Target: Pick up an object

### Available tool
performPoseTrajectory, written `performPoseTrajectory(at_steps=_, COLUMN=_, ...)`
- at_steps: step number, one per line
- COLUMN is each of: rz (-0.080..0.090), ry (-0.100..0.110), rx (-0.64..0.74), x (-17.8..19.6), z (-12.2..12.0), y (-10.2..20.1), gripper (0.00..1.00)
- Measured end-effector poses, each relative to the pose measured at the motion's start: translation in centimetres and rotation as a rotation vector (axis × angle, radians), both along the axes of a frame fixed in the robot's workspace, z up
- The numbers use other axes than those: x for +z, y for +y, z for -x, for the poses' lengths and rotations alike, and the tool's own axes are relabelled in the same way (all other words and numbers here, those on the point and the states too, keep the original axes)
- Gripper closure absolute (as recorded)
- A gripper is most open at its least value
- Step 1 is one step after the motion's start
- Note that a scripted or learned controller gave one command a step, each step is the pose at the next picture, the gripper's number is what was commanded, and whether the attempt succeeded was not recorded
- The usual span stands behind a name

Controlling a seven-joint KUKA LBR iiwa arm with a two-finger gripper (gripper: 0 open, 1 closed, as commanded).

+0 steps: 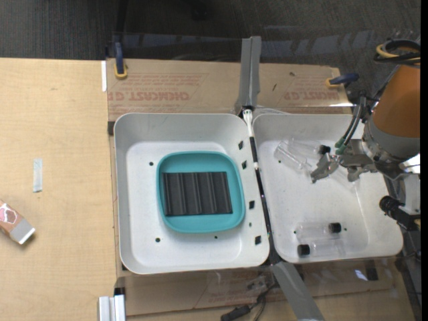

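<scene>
The right bin (pixel 374 246) holds two clear plastic items. One clear piece (pixel 292 154) lies in its far-left part. A second clear piece with small black parts (pixel 319 235) lies near its front wall. My gripper (pixel 322 168) hangs low over the right bin's middle, reaching in from the right, just right of the far clear piece and apart from the front one. I see nothing held in it. In the left bin (pixel 134 179) sits a teal tray with a dark ribbed insert (pixel 199 192).
A grey divider post (pixel 250 72) stands behind the seam between the bins. Brown cardboard (pixel 167 89) lies behind them, with clamps at its corners. On the wooden bench at the left lie a small wrapped item (pixel 15 223) and a grey strip (pixel 37 176).
</scene>
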State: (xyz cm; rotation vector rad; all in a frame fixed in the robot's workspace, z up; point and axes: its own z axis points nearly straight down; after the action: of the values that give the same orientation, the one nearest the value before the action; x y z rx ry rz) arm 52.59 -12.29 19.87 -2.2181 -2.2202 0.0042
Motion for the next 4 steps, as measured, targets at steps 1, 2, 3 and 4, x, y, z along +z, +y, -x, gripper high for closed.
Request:
performPoseTrajectory(at_steps=1, rz=0.001, ry=-0.002, rx=-0.036, x=-7.2, z=-5.4, y=-1.3, gripper=0.00)
performPoseTrajectory(at_steps=2, rz=-0.001, ry=-0.006, rx=-0.027, x=-10.7, z=-7.5, y=-4.9, gripper=0.00)
performPoseTrajectory(at_steps=3, rz=0.000, ry=-0.005, rx=-0.029, x=-9.8, z=-7.5, y=-5.0, gripper=1.00)
performPoseTrajectory(at_steps=4, rz=0.000, ry=-0.005, rx=-0.029, x=-9.8, z=-7.5, y=-5.0, gripper=0.00)
